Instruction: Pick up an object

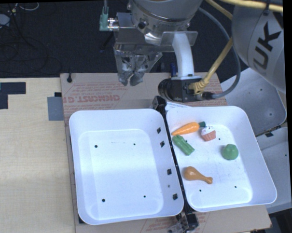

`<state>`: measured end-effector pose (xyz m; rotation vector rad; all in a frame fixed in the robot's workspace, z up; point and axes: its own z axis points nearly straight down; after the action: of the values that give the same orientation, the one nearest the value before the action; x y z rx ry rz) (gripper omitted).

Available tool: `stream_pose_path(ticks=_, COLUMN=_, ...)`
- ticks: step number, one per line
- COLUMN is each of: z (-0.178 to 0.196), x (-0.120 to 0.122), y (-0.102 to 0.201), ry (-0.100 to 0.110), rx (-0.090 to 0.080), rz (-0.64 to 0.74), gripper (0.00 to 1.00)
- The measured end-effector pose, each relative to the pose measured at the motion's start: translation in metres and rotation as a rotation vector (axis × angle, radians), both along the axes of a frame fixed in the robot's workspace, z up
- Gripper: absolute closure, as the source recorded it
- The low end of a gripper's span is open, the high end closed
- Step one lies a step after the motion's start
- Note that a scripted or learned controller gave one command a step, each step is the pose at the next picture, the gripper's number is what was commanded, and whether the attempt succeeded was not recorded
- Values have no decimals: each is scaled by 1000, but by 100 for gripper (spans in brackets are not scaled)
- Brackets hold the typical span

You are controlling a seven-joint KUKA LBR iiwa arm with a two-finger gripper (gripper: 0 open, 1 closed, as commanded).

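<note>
The gripper point(133, 76) hangs high above the bench, over the cardboard sheet point(94, 91) behind the back rim of the left bin point(83, 126), and nothing is between its fingers. The fingertips look drawn close together, though from this angle I would not swear to it.

Everything worth picking lies in the right bin point(255, 181), so I will place things from that bin's back-left corner. Just inside the corner is a toy carrot point(186, 128), long axis running across the bin. Beside its leafy end sits a small cupcake point(208, 133). Forward of the carrot, touching or almost touching it, a green cucumber-like piece point(183, 145) lies on a slant. Further forward, a toy drumstick point(197, 174) points toward the right wall. A round green piece point(229, 152) sits well apart, toward the right wall.

So all 5 pieces lie forward and to the right of the gripper. The carrot is nearest; I judge the arm must cross the divider between the 2 bins, then descend with fingers spread across its narrow width.
</note>
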<state>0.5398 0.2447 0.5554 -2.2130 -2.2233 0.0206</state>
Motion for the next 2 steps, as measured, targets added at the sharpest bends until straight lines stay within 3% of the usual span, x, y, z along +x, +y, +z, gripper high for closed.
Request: stream_pose_path(ticks=2, z=18, x=0, y=2, ry=9, rx=-3, rz=7, gripper=100)
